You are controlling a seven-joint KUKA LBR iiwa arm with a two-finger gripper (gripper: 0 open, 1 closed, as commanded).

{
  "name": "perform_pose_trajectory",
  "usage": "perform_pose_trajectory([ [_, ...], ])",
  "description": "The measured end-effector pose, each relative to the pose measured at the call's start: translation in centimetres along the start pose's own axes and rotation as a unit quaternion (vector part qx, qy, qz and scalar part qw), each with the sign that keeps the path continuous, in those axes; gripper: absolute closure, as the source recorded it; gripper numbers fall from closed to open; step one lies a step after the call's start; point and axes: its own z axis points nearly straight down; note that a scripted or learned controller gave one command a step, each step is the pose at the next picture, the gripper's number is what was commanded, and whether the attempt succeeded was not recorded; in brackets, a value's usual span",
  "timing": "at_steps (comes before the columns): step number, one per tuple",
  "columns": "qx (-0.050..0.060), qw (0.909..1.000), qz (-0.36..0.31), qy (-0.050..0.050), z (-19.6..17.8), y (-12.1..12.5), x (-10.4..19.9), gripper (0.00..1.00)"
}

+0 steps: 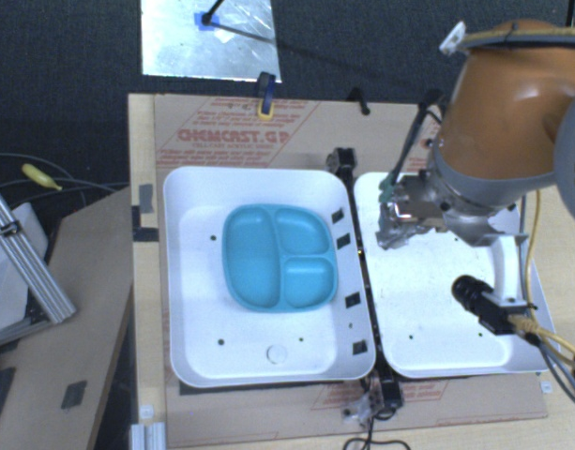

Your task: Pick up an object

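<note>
On your left, the desk (148, 298) carries a sheet of cardboard (233, 135) with red lettering, and the two white bins sit on it side by side, their inner walls touching along the middle. The left bin (189, 251) holds one blue plate (278, 256), lying flat near the bin's centre and a little towards the far wall. It is divided into three sections, one long one on its left and two smaller ones on its right, and it is the only loose thing you could pick up here. Nothing touches the plate, and it lies well apart from the tool. Moving right, the right bin (428, 298) shows its bare white floor with a few small dark dots. The tool (400, 218) hangs over this bin's far left corner, just beside the wall shared with the left bin, pointing down and slightly leftward. You cannot tell from this slant whether the tool is spread or pressed together, and nothing shows in its grasp. Above it, the arm (512, 111) comes in from the right, its broad orange band bulking over the grey wrist and covering the bin's far right part. Count: two bins, one plate, one arm.
</note>
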Motion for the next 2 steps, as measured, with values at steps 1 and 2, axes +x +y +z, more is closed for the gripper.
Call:
perform_pose_trajectory([
  [1, -0.001, 1.0, -0.001, 0.001, -4.4, 0.0, 2.6, 1.0],
  [2, -0.001, 1.0, 0.0, 0.001, -8.3, 0.0, 3.7, 1.0],
])
